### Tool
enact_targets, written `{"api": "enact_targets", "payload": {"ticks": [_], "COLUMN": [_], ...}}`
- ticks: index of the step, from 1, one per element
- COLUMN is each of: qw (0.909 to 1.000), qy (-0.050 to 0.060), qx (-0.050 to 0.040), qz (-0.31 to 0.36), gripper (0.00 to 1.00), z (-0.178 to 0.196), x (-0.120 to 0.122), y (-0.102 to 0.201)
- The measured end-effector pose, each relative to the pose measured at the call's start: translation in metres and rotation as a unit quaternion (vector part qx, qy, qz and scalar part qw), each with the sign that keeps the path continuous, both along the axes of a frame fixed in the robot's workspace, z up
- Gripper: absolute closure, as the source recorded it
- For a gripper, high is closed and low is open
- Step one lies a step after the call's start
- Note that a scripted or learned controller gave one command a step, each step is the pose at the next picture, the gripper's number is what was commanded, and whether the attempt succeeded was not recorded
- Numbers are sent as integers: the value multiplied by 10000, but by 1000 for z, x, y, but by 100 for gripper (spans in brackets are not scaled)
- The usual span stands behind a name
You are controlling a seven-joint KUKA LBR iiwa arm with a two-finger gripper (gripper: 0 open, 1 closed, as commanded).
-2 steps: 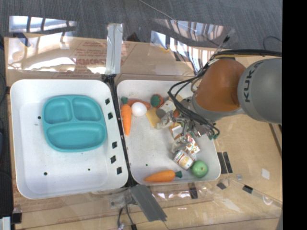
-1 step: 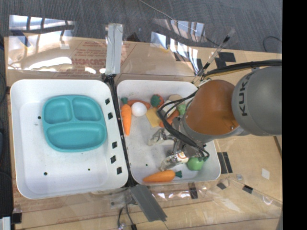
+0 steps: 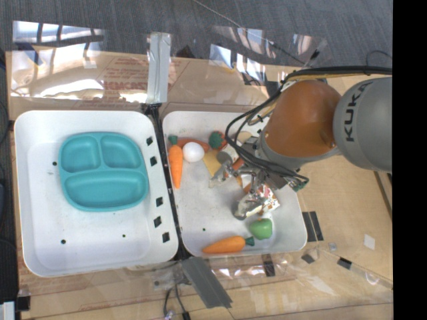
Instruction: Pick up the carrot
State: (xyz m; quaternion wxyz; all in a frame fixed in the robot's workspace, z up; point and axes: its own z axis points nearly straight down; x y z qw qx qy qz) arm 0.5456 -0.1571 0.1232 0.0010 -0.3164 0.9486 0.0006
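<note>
Two carrots lie in the right bin (image 3: 293,229). One carrot (image 3: 175,166) lies lengthwise by the left wall with its green top pointing to the back. The other carrot (image 3: 225,245) lies crosswise along the front wall, its green top beside a green apple (image 3: 262,229). My gripper (image 3: 244,202) hangs over the middle right of this bin, under the orange band of the arm (image 3: 301,120). It is apart from both carrots, right of the first and behind the second. Nothing can be seen held in it.
A teal divided plate (image 3: 103,170) sits in the left bin (image 3: 40,245). In the right bin there are also a white egg (image 3: 193,152), a yellow wedge (image 3: 215,163), a small red and green piece (image 3: 215,139) and a patterned item (image 3: 268,202) under the wrist.
</note>
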Motion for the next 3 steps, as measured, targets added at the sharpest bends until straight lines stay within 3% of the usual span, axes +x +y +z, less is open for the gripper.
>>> {"api": "enact_targets", "payload": {"ticks": [1,2,3], "qw": [9986,9950,9998], "qy": [18,4,-65], "qx": [0,-2,-29], "qz": [-522,-1000,-181], "gripper": [0,0,0], "z": [-32,-31,114], "x": [20,-46,-23], "y": [24,46,10]}}
